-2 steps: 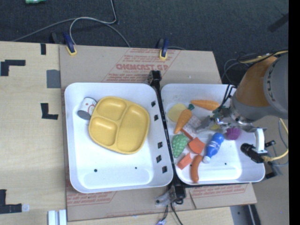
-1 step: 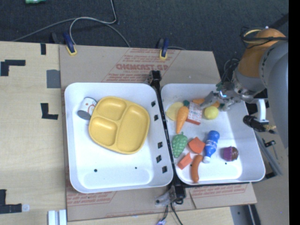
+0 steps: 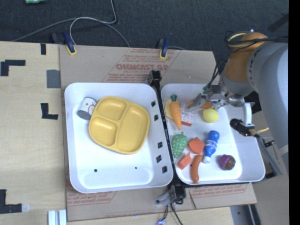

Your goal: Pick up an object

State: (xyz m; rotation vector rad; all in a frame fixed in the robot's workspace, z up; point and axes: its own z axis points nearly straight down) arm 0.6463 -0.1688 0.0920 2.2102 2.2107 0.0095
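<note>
Two shallow white bins sit side by side on a cardboard-covered bench, the left bin (image 3: 75, 172) holding a yellow divided plate (image 3: 119, 124) tilted across its upper half, with a small white cup (image 3: 86, 108) lying on its side just beyond the plate's upper-left edge. The right bin (image 3: 251, 165) carries a scatter of toy foods: an orange carrot (image 3: 175, 112) lies near the bin's left wall, pointing down, with a green leafy vegetable (image 3: 179, 143) below it, an orange wedge (image 3: 196, 145) beside that, a second carrot-like piece (image 3: 195, 168) near the bottom edge, a blue and white bottle (image 3: 211, 146) standing slightly tilted in the middle, a dark purple round fruit (image 3: 227, 161) to its lower right, and a yellow lemon (image 3: 210, 116) in the upper part of the bin. The grey arm (image 3: 274, 78) with its orange band reaches in from the right, and the gripper (image 3: 206, 100) hangs low over the upper part of the right bin, just above the lemon and close to a small orange piece (image 3: 206, 105) beside it. Whether the gripper is open or closed, and whether it touches anything, cannot be told from this angle. Blue and yellow clamps (image 3: 163, 48) pin the cardboard at the bench's far edge.
</note>
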